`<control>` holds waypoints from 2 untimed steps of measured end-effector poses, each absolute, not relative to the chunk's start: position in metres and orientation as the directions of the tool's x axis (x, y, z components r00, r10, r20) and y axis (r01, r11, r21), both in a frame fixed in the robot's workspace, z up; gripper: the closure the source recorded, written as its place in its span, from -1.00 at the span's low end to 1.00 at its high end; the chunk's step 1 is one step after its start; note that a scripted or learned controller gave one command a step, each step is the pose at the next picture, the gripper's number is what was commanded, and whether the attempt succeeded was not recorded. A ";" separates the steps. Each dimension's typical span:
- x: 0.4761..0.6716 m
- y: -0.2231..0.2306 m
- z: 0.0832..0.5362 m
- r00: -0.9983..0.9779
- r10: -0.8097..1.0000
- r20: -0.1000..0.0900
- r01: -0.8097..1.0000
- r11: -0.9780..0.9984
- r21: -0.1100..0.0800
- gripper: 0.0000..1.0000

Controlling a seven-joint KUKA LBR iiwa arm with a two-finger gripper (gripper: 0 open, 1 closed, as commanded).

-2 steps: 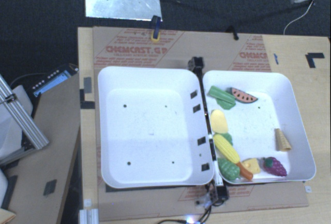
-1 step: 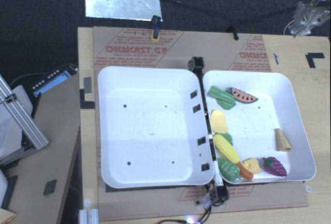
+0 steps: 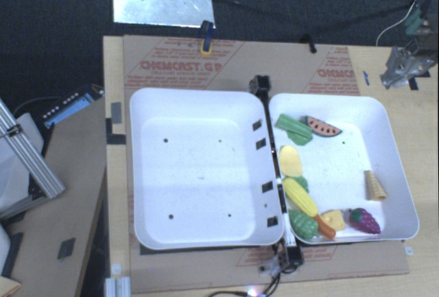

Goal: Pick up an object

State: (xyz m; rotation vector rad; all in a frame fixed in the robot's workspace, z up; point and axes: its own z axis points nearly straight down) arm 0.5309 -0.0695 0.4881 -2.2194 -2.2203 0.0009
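The right bin (image 3: 387, 131) holds several toy foods. A green pod (image 3: 295, 129) and a watermelon slice (image 3: 322, 126) lie at its far left. Down its left wall follow a pale yellow fruit (image 3: 291, 160), a corn cob (image 3: 300, 196) and a green vegetable (image 3: 303, 223). Along the near edge lie an orange piece (image 3: 328, 226), a yellow chunk (image 3: 335, 217) and purple grapes (image 3: 365, 220). A tan cone (image 3: 374, 185) lies alone by the right wall. The left bin (image 3: 199, 165) is bare white with a few small dark dots.
A grey metal fixture (image 3: 408, 66) with cables stands beyond the right bin's far right corner. A blue and yellow clamp (image 3: 206, 38) sits at the board's far edge. An aluminium rail (image 3: 27, 158) slants at the left.
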 end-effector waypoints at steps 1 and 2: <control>0.485 -0.073 0.538 -0.004 1.000 0.000 1.000 0.004 0.006 1.00; 0.494 -0.214 0.490 0.011 1.000 -0.005 1.000 -0.011 -0.002 1.00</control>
